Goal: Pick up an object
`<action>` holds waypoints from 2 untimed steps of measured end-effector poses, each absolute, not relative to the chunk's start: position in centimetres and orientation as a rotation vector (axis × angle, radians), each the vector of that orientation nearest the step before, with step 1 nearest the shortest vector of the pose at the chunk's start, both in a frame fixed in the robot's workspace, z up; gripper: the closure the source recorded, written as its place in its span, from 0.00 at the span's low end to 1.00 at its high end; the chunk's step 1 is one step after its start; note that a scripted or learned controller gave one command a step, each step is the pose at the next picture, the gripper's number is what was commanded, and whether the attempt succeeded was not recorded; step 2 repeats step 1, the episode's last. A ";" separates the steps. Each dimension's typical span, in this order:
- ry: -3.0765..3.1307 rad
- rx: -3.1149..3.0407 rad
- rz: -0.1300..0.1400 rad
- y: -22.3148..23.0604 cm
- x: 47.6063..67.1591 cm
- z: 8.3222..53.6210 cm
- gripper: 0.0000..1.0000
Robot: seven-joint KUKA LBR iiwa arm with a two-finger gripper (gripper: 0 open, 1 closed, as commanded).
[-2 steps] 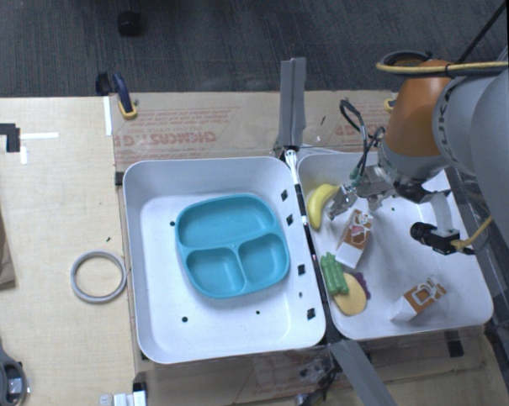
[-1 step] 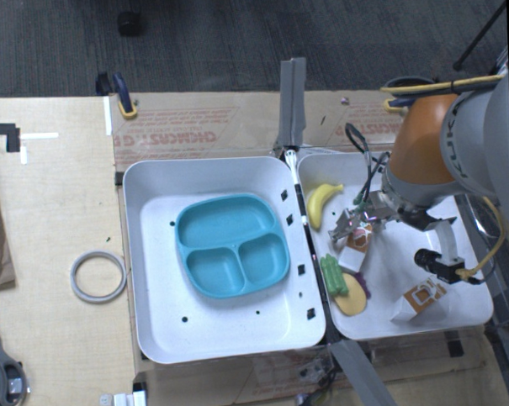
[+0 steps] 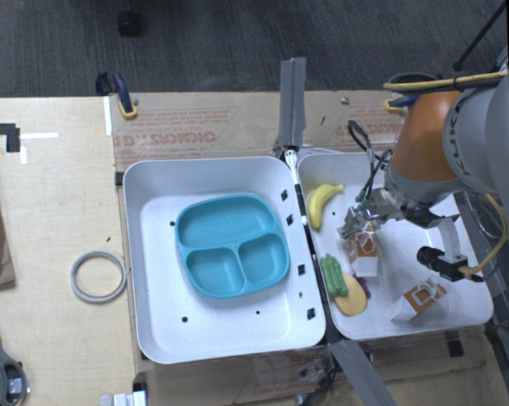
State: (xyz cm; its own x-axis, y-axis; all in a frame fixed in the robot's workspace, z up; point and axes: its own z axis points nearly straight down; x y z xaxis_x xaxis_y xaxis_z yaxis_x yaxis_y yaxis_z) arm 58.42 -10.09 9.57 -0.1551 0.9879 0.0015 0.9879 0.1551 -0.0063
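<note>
My gripper (image 3: 356, 223) hangs low over the middle of the right bin (image 3: 461, 315), under the orange wrist band. Its tip sits right above a small brown-and-white carton (image 3: 363, 249). A yellow banana (image 3: 319, 201) lies at the bin's far left. A green pod-shaped toy (image 3: 333, 274) and a yellow-and-purple piece (image 3: 353, 295) rest at the near left. Another brown-and-white carton (image 3: 420, 299) lies at the near right. The arm's body hides the bin's far right part.
The left bin (image 3: 152, 270) holds a blue three-compartment plate (image 3: 232, 245). A grey metal divider post (image 3: 291, 104) stands behind the seam between the bins. A ring of tape (image 3: 98, 275) lies on the bench at left. Black cables hang near the wrist.
</note>
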 end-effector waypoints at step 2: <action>-2.495 -1.907 0.004 -9.0 66.0 18.9 1.00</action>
